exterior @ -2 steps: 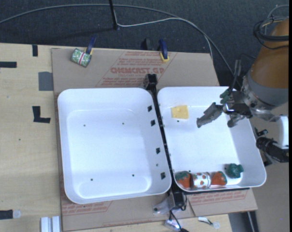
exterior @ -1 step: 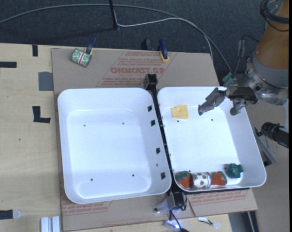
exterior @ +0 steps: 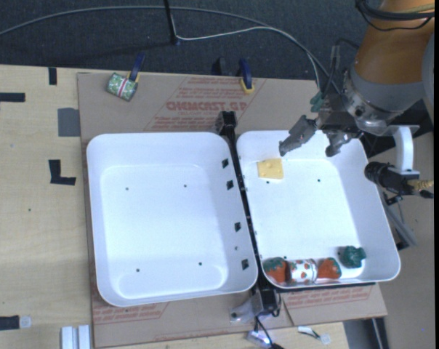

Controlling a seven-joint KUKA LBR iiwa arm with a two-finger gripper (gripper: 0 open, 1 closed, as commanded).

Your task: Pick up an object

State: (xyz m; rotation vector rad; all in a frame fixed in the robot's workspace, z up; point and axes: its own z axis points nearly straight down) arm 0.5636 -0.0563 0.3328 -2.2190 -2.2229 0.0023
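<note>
Grey arm (exterior: 394, 64) above right bin (exterior: 365, 217)

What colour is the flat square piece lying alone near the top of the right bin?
Yellow; the flat square piece shows clearly in the camera view.

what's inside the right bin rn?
The right bin holds a yellow square piece near its far left corner and a row of small items along the near wall. The gripper hangs over the far edge, covering some floor.

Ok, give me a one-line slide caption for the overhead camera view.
Open two-finger gripper hovers over the right white bin near a flat yellow square; small colourful toys line its front edge.
</note>
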